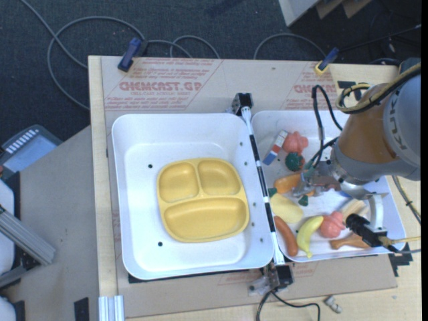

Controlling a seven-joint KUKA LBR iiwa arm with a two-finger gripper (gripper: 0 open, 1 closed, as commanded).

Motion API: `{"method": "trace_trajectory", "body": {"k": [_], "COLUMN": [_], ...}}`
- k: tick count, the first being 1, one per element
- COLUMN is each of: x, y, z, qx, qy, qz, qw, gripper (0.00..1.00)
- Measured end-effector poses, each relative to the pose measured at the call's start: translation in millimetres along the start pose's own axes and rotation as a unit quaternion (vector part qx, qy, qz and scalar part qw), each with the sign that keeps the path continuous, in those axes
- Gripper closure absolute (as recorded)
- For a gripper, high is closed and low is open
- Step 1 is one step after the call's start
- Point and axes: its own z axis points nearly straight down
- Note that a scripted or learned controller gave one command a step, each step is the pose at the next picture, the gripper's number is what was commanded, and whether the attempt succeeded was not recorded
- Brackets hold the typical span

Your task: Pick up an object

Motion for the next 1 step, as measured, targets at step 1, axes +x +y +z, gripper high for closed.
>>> {"method": "trace_trajectory", "body": {"k": [1], "x": [55.5], "y": [47.1], "z": [-91.0], "qx": [0.0], "qy": [0.001], "qz": [-0.001], "qw": [1.0], "gripper": [1.0]}}
